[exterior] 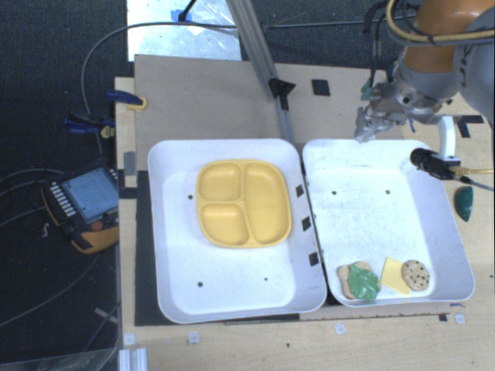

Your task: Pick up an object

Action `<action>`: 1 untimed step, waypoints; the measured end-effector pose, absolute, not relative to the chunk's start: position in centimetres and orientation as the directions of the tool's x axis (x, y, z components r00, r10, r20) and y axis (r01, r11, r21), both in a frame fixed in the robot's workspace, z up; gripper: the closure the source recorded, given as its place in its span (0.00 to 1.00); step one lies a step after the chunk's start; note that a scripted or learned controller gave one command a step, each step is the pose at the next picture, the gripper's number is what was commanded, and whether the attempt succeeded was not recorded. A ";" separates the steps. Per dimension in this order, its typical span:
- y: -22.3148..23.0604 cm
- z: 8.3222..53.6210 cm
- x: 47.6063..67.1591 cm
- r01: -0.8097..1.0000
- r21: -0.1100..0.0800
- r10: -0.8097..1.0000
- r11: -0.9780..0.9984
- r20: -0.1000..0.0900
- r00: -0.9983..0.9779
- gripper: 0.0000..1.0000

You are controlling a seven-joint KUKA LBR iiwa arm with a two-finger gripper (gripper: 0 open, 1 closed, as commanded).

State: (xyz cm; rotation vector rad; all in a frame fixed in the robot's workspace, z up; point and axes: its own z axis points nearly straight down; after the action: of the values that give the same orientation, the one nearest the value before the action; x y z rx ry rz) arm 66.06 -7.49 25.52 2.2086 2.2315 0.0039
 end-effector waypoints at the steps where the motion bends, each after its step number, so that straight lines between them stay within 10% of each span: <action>1: -1.7 25.7 65.0 1.000 0.002 1.000 0.010 0.001 -0.010 1.00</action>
State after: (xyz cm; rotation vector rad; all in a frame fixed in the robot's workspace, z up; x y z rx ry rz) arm 64.98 -1.70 25.67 2.2097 2.2324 0.0036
